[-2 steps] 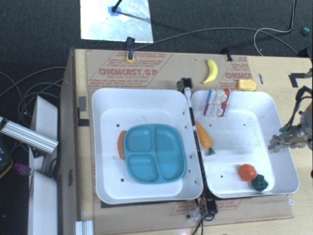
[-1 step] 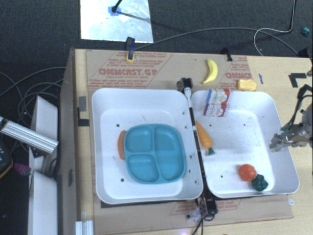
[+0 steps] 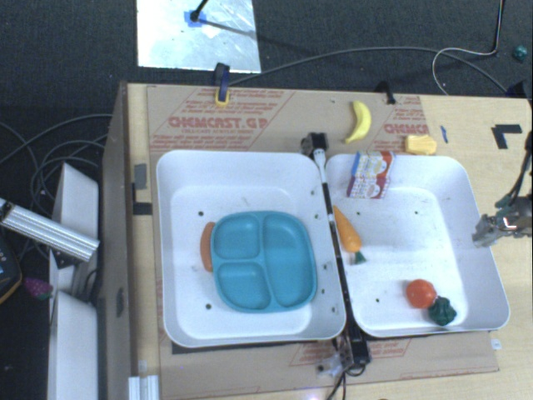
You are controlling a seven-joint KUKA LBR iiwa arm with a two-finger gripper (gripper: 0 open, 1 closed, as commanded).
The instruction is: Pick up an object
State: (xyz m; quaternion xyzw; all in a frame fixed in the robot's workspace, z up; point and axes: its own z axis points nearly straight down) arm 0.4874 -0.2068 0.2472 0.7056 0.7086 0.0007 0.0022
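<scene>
Hovering at the right bin's [image 3: 483, 223] right edge, the gripper [image 3: 497, 226] is holding nothing I can see, so picking is not yet happening, with the tomato [image 3: 420, 292] and broccoli [image 3: 442, 311] sitting near that bin's front right corner.

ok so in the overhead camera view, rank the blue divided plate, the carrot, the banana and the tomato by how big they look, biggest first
1. blue divided plate, by far the largest.
2. carrot and banana: they look about alike in length, so I won't rank them against each other.
3. tomato, the smallest.
</scene>
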